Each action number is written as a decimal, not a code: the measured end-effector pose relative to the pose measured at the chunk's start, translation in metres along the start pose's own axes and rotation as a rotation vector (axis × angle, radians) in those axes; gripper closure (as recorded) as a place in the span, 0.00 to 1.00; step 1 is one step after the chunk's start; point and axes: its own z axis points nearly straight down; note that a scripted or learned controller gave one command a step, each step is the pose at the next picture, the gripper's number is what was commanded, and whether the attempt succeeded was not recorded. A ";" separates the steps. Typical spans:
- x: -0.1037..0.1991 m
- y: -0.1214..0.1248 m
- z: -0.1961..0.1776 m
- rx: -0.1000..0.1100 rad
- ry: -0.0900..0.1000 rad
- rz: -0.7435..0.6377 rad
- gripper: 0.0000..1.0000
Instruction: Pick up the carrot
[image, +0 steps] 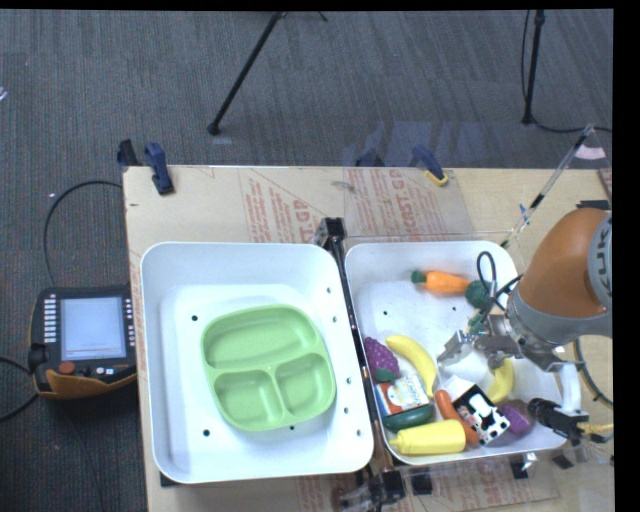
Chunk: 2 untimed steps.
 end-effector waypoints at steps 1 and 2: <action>-0.014 0.116 -0.150 -0.025 -0.010 0.115 0.00; -0.009 0.108 -0.032 0.006 -0.004 0.288 0.00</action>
